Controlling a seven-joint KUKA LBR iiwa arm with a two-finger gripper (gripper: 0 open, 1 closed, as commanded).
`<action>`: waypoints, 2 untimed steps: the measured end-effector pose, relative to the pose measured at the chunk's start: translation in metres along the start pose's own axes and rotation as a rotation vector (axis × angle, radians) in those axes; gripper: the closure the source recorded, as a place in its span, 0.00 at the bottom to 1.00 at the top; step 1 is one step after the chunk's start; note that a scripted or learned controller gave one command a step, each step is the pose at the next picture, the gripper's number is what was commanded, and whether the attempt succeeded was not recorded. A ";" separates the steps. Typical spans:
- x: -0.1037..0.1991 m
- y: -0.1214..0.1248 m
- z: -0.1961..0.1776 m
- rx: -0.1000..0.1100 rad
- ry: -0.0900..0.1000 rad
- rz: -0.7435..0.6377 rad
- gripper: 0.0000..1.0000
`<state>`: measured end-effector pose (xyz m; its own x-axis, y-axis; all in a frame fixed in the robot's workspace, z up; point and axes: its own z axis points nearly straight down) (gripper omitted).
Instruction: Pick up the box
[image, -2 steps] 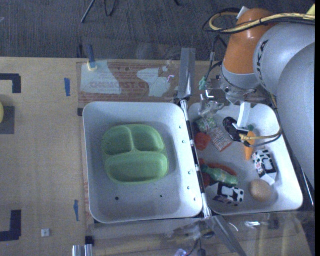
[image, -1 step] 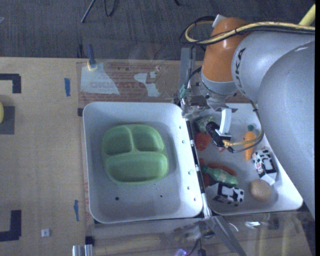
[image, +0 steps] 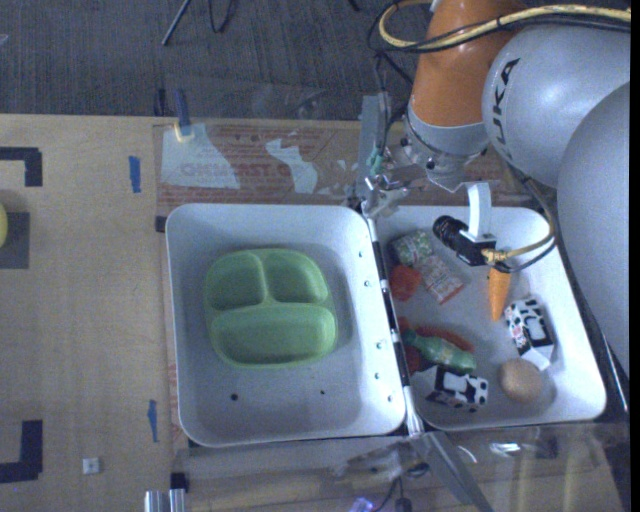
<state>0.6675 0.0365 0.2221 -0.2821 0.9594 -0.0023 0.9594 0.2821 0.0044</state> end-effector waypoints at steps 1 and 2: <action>-0.063 -0.018 -0.117 0.000 -0.001 0.029 1.00; -0.062 -0.018 -0.116 0.002 0.000 0.028 0.00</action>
<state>0.6673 -0.0279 0.3379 -0.2555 0.9668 -0.0021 0.9668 0.2555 0.0030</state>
